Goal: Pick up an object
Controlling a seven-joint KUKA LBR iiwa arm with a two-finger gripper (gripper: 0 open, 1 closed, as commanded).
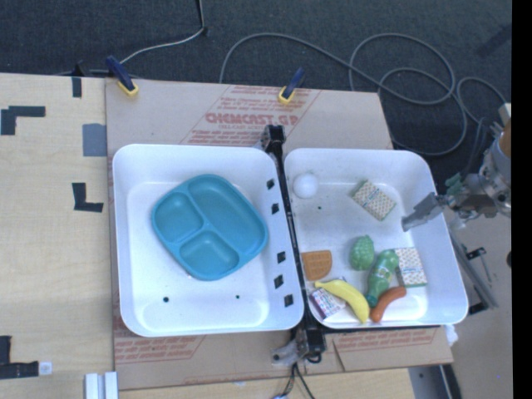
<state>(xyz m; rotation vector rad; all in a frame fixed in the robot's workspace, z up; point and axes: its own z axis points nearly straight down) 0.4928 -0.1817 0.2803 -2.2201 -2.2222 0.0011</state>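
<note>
My gripper [421, 211] hangs over the right rim of the right bin [332, 161], reaching in from the right, with nothing seen in it. Below it in that bin lie a patterned square packet [372, 199], a green broccoli-like toy [362, 252], a green bottle-shaped toy [381, 273], a second patterned packet [411, 266], a yellow banana [350, 298], an orange-red sausage [387, 303], a small wrapped packet [326, 302] and a brown biscuit [317, 263]. A white ball [305, 185] rests near the bin's far left corner.
The left bin [133, 223] holds a blue divided plate [209, 225]. A black divider clip strip [283, 223] runs between the bins. Cables [391, 65] lie on the dark floor behind the bench, and two clamps [123, 76] hold the cardboard.
</note>
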